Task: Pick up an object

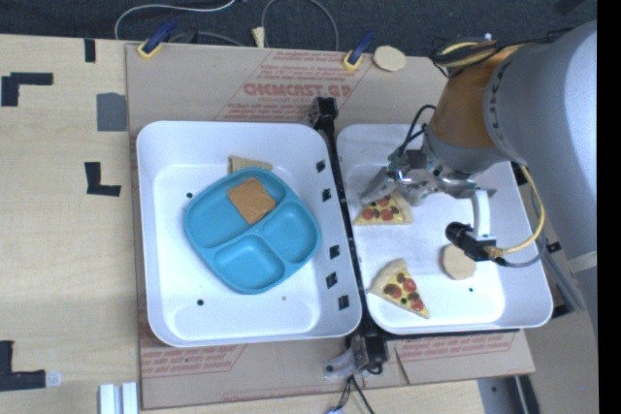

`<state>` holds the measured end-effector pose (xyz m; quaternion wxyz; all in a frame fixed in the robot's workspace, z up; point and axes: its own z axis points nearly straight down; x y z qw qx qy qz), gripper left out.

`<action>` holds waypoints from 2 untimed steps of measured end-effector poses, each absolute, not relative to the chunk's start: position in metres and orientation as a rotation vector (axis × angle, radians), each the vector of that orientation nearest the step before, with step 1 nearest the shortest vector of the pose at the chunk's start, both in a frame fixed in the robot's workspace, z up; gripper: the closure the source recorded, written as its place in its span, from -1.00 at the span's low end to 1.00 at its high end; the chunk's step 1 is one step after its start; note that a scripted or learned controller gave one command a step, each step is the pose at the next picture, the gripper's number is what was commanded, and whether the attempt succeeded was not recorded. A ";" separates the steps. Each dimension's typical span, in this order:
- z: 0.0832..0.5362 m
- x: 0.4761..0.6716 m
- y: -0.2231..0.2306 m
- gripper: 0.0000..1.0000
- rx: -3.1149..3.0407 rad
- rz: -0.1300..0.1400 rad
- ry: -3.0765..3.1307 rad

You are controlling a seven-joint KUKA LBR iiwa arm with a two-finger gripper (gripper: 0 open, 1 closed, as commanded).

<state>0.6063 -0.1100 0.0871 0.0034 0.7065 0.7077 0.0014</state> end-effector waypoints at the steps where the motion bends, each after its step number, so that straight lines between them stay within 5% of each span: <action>1: 0.087 0.600 -0.097 -1.00 2.214 0.002 2.218; 2: 0.097 0.600 -0.097 1.00 2.216 0.002 2.217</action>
